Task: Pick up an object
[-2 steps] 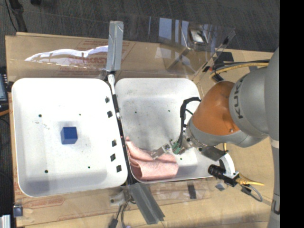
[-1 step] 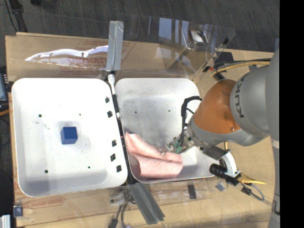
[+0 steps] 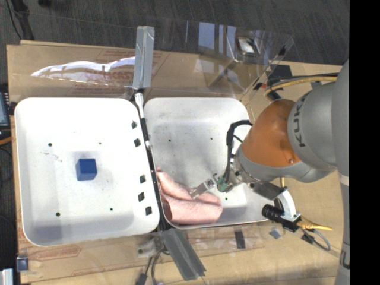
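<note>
A pink folded cloth lies in the near left corner of the right bin. A small blue cube sits on the floor of the left bin. My gripper reaches in from the right and hangs low over the cloth's upper right edge, its metal fingertips just touching or nearly touching the fabric. The grey arm with its orange band covers the right bin's right side.
A metal bar with black clips divides the two bins. Cables and a black fitting hang off the arm near the right bin's front right corner. Clear plastic sheeting stands behind the bins.
</note>
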You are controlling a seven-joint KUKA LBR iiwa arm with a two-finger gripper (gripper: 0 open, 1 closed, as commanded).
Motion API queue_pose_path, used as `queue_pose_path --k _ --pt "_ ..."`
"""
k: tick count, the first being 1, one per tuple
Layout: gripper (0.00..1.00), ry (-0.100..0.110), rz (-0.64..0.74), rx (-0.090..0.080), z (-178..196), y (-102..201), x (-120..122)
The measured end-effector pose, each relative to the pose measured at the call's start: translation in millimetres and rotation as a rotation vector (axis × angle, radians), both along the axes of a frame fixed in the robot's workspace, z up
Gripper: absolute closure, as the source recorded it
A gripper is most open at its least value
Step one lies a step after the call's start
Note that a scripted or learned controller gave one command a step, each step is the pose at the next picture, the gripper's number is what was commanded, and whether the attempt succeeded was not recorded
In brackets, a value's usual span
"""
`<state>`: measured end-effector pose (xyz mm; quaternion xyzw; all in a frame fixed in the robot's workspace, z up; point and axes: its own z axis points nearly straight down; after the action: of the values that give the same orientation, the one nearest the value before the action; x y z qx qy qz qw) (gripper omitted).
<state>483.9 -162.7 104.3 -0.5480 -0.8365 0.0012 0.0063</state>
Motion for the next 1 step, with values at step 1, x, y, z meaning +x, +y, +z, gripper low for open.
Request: queue_pose_path --k 1 --pt "0.0 -0.012 0.028 -0.006 -13.1 37.2 -5.7"
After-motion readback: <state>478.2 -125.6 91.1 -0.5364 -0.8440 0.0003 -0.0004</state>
